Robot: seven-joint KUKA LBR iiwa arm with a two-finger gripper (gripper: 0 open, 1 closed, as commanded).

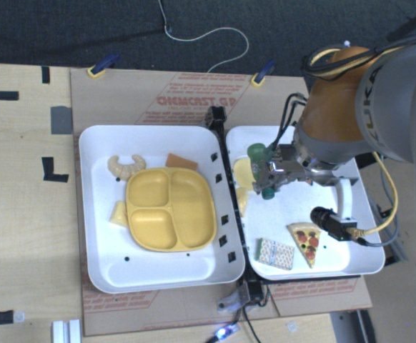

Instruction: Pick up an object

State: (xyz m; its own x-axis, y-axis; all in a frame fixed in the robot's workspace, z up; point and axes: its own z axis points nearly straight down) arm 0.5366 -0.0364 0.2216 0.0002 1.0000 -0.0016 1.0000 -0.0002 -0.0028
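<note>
My gripper [269, 171] hangs low over the left part of the right bin [365, 263], at the end of the grey arm with its orange band. A green object [256, 151] shows just beyond the gripper's far-left side, and a darker green end [267, 191] pokes out on its near side. The gripper body hides what lies between them. A pale yellow piece [241, 171] lies against the bin's left wall, right beside the gripper. A toy pizza slice [306, 240] and a small patterned packet [275, 254] lie near the bin's front edge.
The left bin [97, 191] holds a yellow divided plate [171, 209], a tan curved piece [124, 166], a brown piece [181, 162] and a yellow wedge [119, 213]. A black cable end [329, 221] hangs over the right bin. A divider [228, 199] separates the bins.
</note>
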